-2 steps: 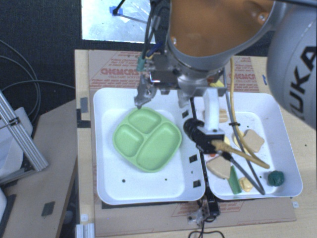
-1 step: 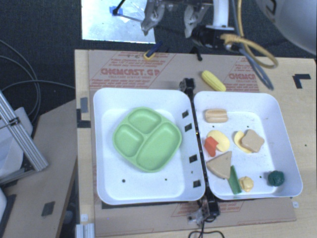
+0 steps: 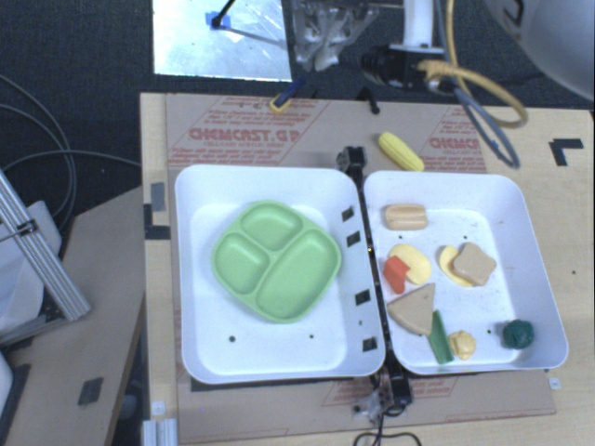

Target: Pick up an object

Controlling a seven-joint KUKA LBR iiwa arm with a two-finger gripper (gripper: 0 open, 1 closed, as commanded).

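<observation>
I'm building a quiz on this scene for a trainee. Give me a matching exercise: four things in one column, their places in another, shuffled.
Things:
1. green plate
2. corn cob
3. dark green ball
4. bread roll

Places:
A. on the board behind the bins
B. right bin, front right corner
C. left bin
D. right bin, back left part

Pairs: 1-C, 2-A, 3-B, 4-D

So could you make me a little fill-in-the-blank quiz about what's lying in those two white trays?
1. The green divided plate lies in the ____ bin of the view.
2. The plate has ____ compartments.
3. The yellow corn cob lies on the cardboard, ____ the bins.
4. The dark green ball sits near the right bin's ____ right corner.

Missing words: left; three; outside; lower
</observation>
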